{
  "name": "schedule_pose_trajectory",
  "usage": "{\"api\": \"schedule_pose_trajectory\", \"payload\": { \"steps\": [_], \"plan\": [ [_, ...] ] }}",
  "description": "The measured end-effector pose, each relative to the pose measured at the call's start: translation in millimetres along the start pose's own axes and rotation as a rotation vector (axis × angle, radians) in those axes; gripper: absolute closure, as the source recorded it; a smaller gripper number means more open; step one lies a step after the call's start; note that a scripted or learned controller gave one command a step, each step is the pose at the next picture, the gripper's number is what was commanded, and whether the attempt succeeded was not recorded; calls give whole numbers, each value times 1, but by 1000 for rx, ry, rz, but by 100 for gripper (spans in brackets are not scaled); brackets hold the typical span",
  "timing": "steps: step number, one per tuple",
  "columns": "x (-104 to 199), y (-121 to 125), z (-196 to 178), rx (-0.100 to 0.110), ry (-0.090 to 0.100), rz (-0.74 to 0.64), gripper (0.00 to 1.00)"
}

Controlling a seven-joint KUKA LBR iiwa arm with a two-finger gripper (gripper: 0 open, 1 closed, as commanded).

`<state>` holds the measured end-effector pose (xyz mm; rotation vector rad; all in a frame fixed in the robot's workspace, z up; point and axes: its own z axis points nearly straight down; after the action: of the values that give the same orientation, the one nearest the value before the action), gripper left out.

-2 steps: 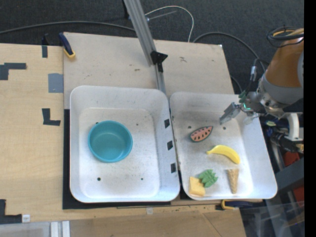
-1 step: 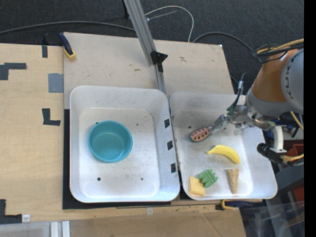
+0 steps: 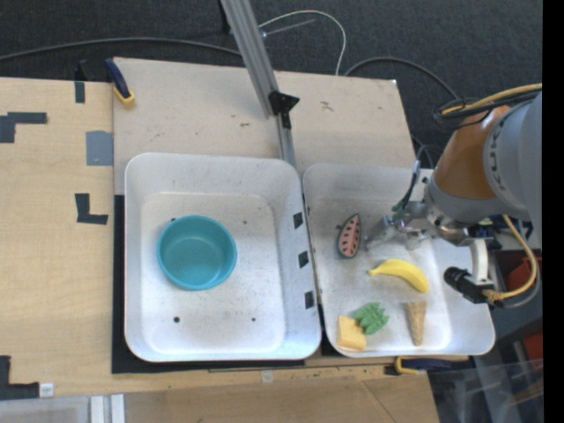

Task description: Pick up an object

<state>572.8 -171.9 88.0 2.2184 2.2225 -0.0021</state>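
The hand [image 3: 394, 226] hovers low in the right white bin [image 3: 467, 342], fingers spread narrowly, gripping nothing. A red watermelon-slice toy [image 3: 349, 235] lies just left of it; a yellow plastic banana [image 3: 402, 273] lies just below.

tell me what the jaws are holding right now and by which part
Nothing visible is held. The gripper sits over the right bin, between the watermelon slice and banana, touching neither.

Right bin [image 3: 352, 188] is open at the back; watermelon [image 3: 350, 235], banana [image 3: 401, 273], cone [image 3: 415, 321] and broccoli [image 3: 371, 317] crowd its front.
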Motion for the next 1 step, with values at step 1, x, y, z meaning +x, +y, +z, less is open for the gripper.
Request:
{"api": "schedule_pose_trajectory", "payload": {
  "steps": [1],
  "plan": [
    [1,0,-11,1,1,-1,100]
  ]
}}
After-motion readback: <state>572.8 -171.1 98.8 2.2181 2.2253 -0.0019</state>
